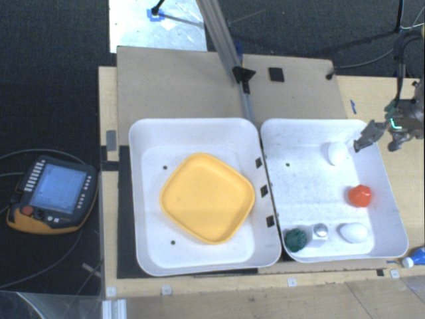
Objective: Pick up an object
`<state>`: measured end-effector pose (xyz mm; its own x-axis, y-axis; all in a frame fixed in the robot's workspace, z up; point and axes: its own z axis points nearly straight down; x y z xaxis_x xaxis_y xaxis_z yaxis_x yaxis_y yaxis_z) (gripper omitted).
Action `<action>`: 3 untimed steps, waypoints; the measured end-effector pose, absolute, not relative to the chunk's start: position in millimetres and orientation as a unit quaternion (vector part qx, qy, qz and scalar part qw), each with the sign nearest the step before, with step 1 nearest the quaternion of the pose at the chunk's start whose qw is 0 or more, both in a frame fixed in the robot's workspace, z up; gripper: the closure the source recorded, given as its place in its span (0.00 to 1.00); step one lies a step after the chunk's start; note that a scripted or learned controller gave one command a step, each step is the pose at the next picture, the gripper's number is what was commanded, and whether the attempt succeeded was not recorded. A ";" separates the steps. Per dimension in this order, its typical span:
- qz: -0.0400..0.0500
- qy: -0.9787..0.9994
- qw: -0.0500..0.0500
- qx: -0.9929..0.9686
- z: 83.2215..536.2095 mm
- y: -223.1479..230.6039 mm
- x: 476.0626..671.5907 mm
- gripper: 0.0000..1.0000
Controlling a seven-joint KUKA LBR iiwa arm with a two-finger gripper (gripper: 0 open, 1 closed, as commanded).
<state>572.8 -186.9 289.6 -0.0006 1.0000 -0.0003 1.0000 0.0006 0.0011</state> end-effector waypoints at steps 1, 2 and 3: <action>0.000 0.707 0.000 0.707 289.6 -186.9 572.8 0.00; -0.001 0.707 -0.001 0.707 246.6 -184.4 577.6 0.00; -0.001 0.707 -0.001 0.707 201.2 -189.3 570.8 0.00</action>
